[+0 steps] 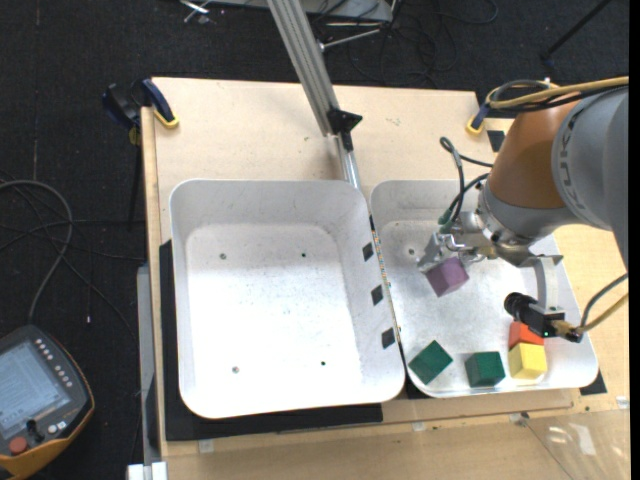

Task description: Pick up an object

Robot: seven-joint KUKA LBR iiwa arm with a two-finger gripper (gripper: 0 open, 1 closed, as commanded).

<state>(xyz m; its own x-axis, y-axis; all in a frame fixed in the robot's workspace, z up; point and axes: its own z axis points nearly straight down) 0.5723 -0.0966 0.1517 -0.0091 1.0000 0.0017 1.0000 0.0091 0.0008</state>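
The gripper (447, 258) hung over the right bin (400, 200), and a purple block (447, 275) sat right at its tip, tilted on a corner; the fingers looked closed around the block's top, though the metal there was too small and cluttered to show the grip clearly; whether the block was lifted off the floor or resting on it could not be told. Just right of the block lay an open stretch of bin floor, and the bin's upper left part toward its back rim was also bare. Along the near rim stood a dark green block (431, 361), then a second green block (485, 369), a small gap between them; a yellow block (528, 361) stood just right of those, touching an orange-red block (522, 334) behind it, both close to the bin's right corner. The arm (560, 163) came in from the right above the bin's far right side, its orange band over the rim. The left bin (200, 203) lay beside the right one, their inner rims meeting; its floor was white with a few dark specks. A slanted metal pole (305, 53) ran from the top down to where the bins met.
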